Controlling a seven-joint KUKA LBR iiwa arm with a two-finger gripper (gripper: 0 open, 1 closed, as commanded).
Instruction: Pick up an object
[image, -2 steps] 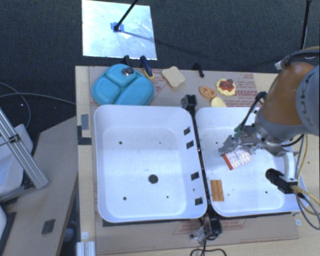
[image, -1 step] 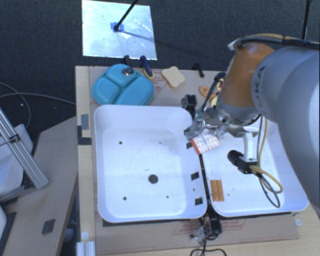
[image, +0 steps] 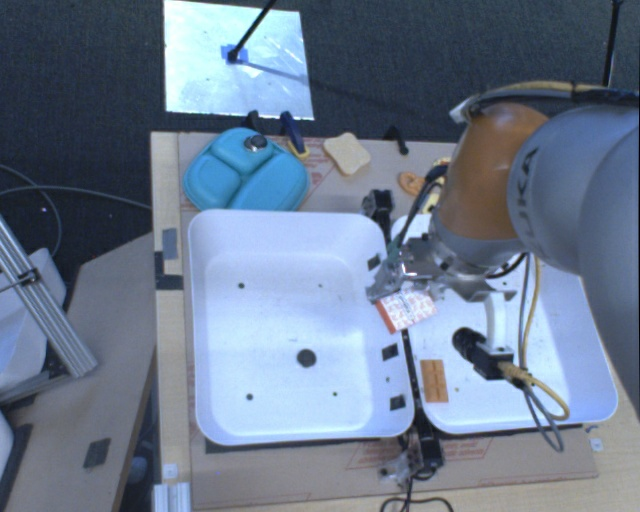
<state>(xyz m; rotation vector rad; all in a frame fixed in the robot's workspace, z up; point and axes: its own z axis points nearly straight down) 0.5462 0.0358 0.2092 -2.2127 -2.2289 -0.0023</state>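
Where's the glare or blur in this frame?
Camera view: strongest glare on the shiny sheet beyond the bench; left bin bright and nearly shadowless; arm soft and blurred, close to the lens; red-and-white packet at the gripper still readable.

— Where's the gripper (image: 400, 290) relative to the left bin (image: 215, 400)?

— Just over that bin's right rim, where it meets the right bin (image: 590, 390). A small orange-and-white packet (image: 405, 310) sits between its fingers, tilted.

— Anything inside the left bin?

— A small dark disc (image: 306, 357), near the middle of the floor (a few tiny dark specks too).

— And beyond it?

— A blue lidded container (image: 245, 172) touches the left bin's far edge; a tan slice-shaped piece (image: 347, 152) lies further right of it.
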